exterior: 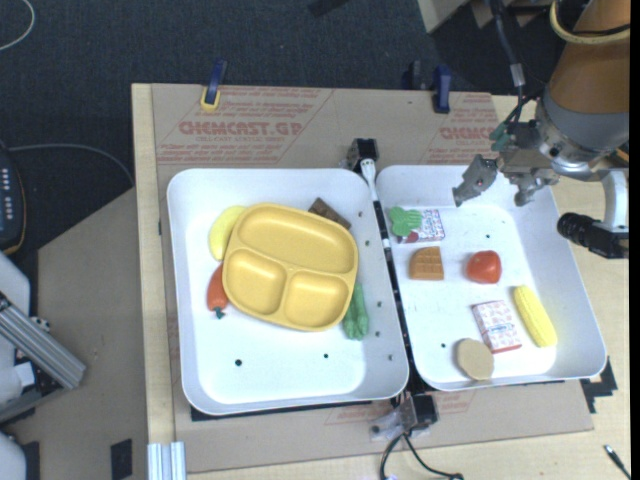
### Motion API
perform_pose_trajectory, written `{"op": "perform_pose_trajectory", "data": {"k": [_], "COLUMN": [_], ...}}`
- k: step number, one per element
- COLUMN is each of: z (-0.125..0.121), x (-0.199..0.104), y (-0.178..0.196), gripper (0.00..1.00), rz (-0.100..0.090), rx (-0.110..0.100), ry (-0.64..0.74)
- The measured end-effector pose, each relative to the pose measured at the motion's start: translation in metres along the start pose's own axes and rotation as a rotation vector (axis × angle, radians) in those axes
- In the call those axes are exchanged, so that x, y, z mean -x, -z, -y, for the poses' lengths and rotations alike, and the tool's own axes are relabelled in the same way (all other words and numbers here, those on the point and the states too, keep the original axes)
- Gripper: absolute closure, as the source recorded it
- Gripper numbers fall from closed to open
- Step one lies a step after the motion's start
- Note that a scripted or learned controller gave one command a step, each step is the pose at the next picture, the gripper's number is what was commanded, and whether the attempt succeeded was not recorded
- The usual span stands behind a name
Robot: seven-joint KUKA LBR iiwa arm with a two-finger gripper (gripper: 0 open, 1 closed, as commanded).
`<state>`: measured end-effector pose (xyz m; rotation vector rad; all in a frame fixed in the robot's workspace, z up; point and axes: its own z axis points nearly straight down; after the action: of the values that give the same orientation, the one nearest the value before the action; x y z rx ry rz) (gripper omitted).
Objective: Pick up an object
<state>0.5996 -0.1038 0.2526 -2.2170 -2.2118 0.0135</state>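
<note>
The tool (500,183) hangs spread and bare above the right bin (560,268), over a tomato (484,266).

A single fixed camera looks down at a slant on the bench (300,118), both white bins (200,368) mid-frame; the arm (590,58) enters upper right.

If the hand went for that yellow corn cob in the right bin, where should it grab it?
Probably across the middle of the corn cob, coming straight down from above. It lies flat and runs lengthwise at a slant, so its narrow width suits a pinch. The fingers would go on its long sides: the bin wall is close on one, the small red-and-white packet on the other.
</note>
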Motion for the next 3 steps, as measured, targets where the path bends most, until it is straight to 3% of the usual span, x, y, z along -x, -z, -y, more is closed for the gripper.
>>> {"op": "perform_pose_trajectory", "data": {"k": [1, 3], "z": [-0.002, -0.012], "x": [0.0, -0.004], "y": [0.008, -0.1], "gripper": [0.0, 0.0], "rz": [0.001, 0.0], "rx": [0.014, 0.007], "ry": [0.003, 0.002]}}
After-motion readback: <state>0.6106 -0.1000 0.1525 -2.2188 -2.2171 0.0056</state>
